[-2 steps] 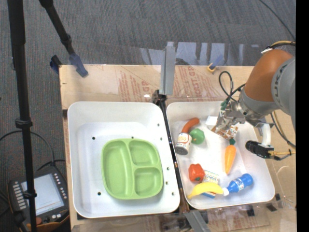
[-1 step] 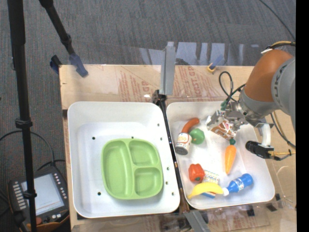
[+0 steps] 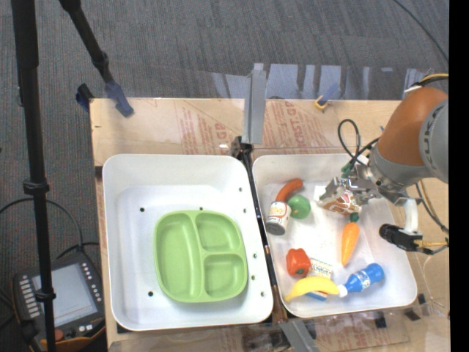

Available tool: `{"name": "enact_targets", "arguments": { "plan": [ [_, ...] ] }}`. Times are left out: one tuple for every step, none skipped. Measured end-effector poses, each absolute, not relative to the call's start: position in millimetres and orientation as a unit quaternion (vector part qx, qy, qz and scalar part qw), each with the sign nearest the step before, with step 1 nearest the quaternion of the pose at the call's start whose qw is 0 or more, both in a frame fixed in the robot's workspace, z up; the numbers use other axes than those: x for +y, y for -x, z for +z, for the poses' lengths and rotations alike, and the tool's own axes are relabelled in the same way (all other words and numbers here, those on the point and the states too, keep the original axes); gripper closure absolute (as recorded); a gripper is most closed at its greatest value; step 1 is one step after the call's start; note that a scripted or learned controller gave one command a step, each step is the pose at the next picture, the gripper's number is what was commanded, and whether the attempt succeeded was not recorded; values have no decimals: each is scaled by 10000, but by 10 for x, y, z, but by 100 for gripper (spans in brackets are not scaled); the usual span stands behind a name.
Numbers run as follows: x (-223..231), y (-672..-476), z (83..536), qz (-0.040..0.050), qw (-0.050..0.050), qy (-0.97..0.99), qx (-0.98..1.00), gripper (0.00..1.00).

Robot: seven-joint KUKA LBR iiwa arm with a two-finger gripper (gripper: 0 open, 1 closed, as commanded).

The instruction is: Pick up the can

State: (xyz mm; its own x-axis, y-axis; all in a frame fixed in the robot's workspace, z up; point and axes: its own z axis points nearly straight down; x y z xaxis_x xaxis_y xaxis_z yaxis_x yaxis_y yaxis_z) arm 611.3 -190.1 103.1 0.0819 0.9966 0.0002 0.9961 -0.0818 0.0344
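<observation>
**Two bins on a bench, viewed from above at a slant**

Far left: a black stand (image 3: 29,160) rises from grey carpet (image 3: 220,35), with a screened handset (image 3: 55,293) on the floor at its foot, toward 7 o'clock of the view. The bench top (image 3: 183,127) is brown board printed with red lettering, shown reversed and not legible.

Left bin (image 3: 124,182): a green tray (image 3: 200,255) with three compartments lies flat near its centre.

Right bin (image 3: 399,284): the can (image 3: 278,216) lies just beside the left wall, at about 9 o'clock of the bin. It is tipped over, its long axis running from 1 o'clock to 7 o'clock, with the pale round end facing 7 o'clock. Its label is white with orange; no words can be read. A sausage (image 3: 289,189) touches it at 1 o'clock and a lime (image 3: 299,207) sits just beside it at 3 o'clock. A red pepper (image 3: 297,262), a small carton (image 3: 321,268), a banana (image 3: 315,289) and a blue bottle (image 3: 364,278) line the bin's 6 o'clock side; a carrot (image 3: 350,242) lies at centre right.

Right: the gripper (image 3: 343,196) hangs over the bin's 1 o'clock area, well apart from the can. Whether its tips are apart or together cannot be told. The arm (image 3: 410,141) enters from 3 o'clock.
</observation>
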Motion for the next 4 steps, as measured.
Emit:
{"name": "enact_targets", "arguments": {
  "plan": [
    [-1916,-6140,1171,147,150,-7364,6762,100],
    [-1917,-6135,1162,142,144,-7367,6759,0],
    [-1814,-6007,1041,90,180,-7428,6693,0],
    [-1833,-6028,1169,98,198,-7437,6682,100]
  ]
}}
